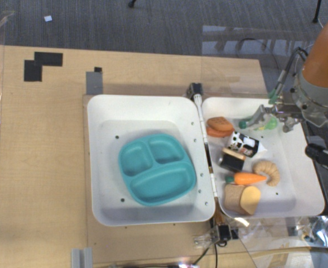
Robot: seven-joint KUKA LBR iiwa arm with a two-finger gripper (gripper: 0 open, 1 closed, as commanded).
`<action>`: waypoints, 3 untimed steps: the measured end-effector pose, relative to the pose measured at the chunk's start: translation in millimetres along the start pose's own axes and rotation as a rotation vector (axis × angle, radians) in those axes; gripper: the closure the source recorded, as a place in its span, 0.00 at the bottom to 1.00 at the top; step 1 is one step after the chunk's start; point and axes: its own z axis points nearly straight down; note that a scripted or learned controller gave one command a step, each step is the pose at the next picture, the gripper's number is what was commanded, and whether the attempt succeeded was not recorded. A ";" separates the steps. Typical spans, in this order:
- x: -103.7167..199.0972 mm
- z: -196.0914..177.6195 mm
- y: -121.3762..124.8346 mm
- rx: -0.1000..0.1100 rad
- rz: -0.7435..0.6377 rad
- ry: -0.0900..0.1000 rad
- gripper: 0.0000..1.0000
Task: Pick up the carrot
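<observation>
in the right bin [298, 202], the carrot [249, 178] lies near the front, touching a croissant [268, 171]. the pincer [271, 118] hovers near the back, well apart; i cannot tell its state.

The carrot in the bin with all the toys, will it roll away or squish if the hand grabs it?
The carrot looks like smooth, hard toy plastic, so it probably won't squish, but may be slippery. Its rounded, tapered shape could roll or swing aside if nudged. It lies close beside the croissant and the yellow piece, which may stop it rolling far.
</observation>
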 end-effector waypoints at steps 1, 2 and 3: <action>14.3 91.0 -57.1 0.008 -0.098 0.002 0.00; -2.5 193.3 -61.8 -0.009 -0.288 -0.002 0.00; -0.2 181.3 -57.9 -0.020 -0.291 -0.001 1.00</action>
